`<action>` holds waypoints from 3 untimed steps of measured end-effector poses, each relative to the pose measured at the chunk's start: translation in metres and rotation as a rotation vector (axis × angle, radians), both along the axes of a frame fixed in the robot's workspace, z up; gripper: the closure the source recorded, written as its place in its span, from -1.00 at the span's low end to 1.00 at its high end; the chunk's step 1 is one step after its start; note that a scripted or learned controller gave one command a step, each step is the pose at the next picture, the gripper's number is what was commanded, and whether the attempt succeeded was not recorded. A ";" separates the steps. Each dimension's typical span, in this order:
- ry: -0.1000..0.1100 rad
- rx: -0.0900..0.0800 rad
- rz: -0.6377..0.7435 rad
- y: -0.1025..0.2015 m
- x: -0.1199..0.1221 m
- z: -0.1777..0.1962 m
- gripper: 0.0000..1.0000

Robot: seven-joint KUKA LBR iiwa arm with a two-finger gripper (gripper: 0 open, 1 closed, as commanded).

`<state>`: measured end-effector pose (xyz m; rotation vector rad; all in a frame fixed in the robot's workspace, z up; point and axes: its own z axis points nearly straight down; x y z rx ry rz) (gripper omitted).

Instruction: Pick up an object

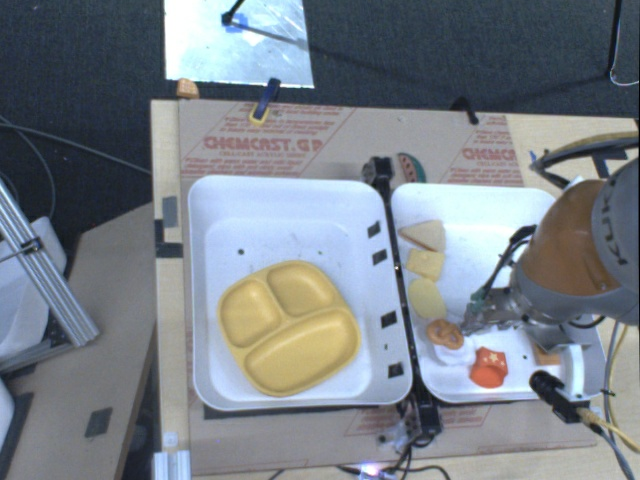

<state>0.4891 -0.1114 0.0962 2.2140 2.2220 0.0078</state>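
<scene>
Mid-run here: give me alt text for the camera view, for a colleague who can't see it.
The grey arm reaches from the right over the right bin, its gripper low among small food pieces: pale wedges, an orange piece and a red piece. The left bin holds a yellow divided tray.

Bright even light, soft shadows (slightly grainy), foil sheet (pixel 240 26) glare

arm (pixel 585 253) cut off at right edge, claw (pixel 478 311) fingers too small to read
</scene>
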 end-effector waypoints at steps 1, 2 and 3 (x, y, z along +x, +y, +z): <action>-0.002 0.000 0.001 0.000 0.001 0.010 1.00; -0.005 0.000 0.003 0.000 0.002 0.021 1.00; -0.007 0.001 0.005 0.000 0.003 0.031 1.00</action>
